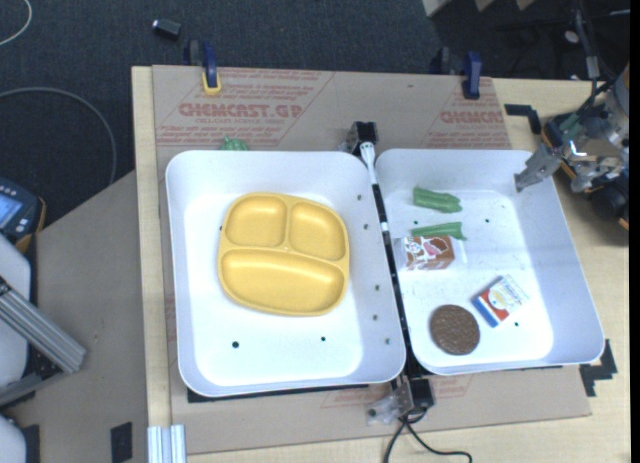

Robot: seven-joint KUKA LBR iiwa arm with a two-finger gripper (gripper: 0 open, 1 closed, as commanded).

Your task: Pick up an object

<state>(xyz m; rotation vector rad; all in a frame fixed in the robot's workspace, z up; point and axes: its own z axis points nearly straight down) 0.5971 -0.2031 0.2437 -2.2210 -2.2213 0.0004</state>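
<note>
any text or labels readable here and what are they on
"CHEMCAST GP": red print on the brown board behind the left bin; repeated, partly cut off, behind the right bin.
Snack packet: print too blurred to read.
Blue, white and red packet: too small to read.

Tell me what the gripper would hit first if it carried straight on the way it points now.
Likely the right bin's bare white floor near its upper right corner; the gripper points down-left there. The green piece lies farther along, though depth is unclear.

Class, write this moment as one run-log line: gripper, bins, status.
gripper: over right bin's far right rim, holding nothing | right white bin: round brown cookie | left white bin: yellow divided plate | status: nothing picked
</note>
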